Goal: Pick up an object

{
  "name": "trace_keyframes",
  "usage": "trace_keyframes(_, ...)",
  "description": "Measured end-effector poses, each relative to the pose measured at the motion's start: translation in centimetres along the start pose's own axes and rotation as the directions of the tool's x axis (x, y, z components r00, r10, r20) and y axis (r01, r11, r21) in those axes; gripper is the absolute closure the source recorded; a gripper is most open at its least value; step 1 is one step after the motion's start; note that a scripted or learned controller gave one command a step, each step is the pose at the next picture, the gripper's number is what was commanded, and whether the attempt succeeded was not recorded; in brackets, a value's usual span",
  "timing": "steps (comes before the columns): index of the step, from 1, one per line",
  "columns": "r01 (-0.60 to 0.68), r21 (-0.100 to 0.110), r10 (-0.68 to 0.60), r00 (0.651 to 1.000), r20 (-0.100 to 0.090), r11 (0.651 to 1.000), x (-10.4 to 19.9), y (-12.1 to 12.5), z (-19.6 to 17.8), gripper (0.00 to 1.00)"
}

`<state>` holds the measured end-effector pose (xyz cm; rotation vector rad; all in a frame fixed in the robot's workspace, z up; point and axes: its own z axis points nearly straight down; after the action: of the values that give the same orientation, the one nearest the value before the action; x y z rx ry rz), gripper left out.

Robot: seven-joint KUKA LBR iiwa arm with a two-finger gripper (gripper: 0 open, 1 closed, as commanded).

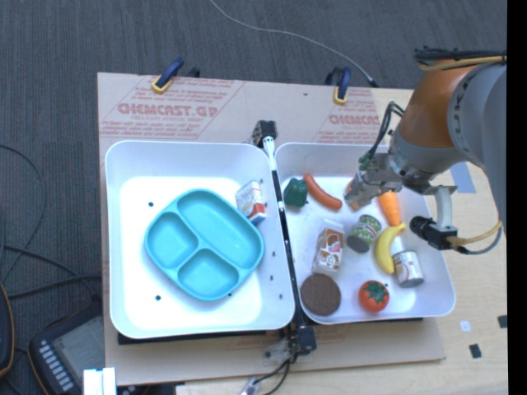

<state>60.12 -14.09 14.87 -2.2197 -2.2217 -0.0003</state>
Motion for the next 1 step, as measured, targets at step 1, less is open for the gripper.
trace_keyframes(1, 0.000, 0.000, 0.000, 1.000, 0.000, 1.000, 0.00, -0.01, 0.02, 0.00)
